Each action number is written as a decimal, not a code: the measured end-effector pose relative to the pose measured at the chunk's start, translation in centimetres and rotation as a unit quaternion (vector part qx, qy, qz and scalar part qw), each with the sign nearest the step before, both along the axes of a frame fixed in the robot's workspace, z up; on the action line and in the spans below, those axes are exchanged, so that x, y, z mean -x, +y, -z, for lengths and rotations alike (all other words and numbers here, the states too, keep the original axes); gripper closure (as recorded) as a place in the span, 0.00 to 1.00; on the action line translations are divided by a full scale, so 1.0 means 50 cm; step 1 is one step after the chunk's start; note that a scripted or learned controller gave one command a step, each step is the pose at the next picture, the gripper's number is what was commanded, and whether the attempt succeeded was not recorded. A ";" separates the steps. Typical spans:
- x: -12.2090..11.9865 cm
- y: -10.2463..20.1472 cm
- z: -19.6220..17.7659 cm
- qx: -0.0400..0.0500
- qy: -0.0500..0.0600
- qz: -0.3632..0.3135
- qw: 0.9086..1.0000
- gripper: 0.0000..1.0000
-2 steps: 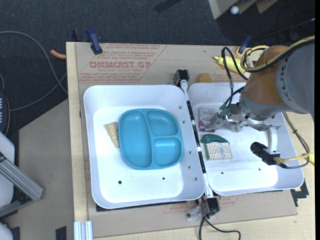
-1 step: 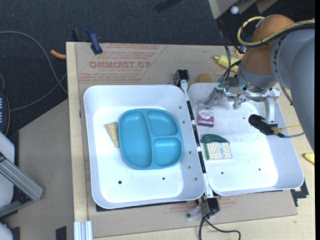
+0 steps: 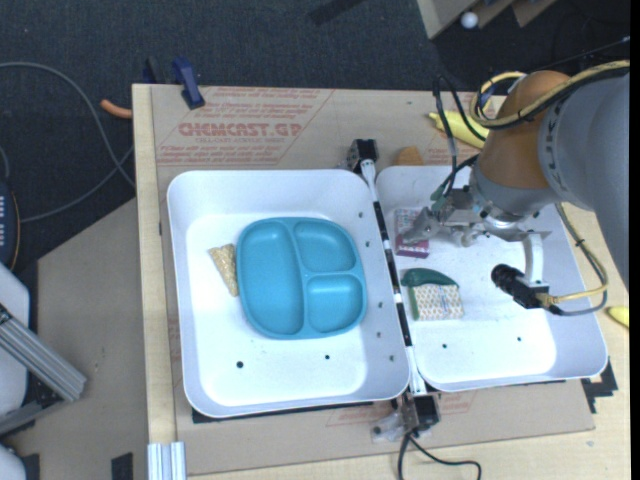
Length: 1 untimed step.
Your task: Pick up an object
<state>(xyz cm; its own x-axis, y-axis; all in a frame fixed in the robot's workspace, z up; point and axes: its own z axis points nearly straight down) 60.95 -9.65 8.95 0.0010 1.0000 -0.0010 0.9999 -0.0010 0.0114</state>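
Your tool [image 3: 432, 226] is hovering over the pink packet [image 3: 411, 230] in the right bin [image 3: 520, 353]; I cannot tell its state; crowding the bin wall is risking a missed grasp.

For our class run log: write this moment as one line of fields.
arm: over right bin | gripper: low, at pink item | left bin: blue divided plate, tan sponge | lift: not yet

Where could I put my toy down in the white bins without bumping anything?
Best spot: the bare front of the right bin, below the green-and-patterned item. The left bin has a free strip in front of the blue divided plate. It is crowded at the right bin's back, where the gripper hangs over a pinkish packet.
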 end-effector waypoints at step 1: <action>-0.107 -0.127 -0.173 0.001 0.004 0.000 1.000 0.00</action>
<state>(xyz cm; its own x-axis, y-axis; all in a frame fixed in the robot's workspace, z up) 66.28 -16.01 17.58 0.0003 1.0000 -0.0022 1.0000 -0.0003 0.0037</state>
